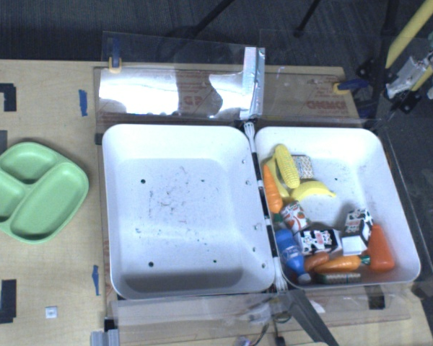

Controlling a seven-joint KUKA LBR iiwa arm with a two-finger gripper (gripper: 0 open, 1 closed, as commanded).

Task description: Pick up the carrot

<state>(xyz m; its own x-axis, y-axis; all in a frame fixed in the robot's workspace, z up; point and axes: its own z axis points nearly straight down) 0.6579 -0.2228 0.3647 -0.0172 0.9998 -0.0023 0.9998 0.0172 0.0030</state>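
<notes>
The carrot (381, 249) lies in the right bin (390, 166) beside a small carton (358, 223); the pincer's state cannot be told.

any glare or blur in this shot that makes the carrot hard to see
In the camera view, glare sits on the clear panel behind the bins, not on the carrot. The whole view is slightly soft, so the small packets' print is unreadable. The carrot lies evenly lit along the left wall of the right bin, edges distinct, beside the corn cob.
</notes>
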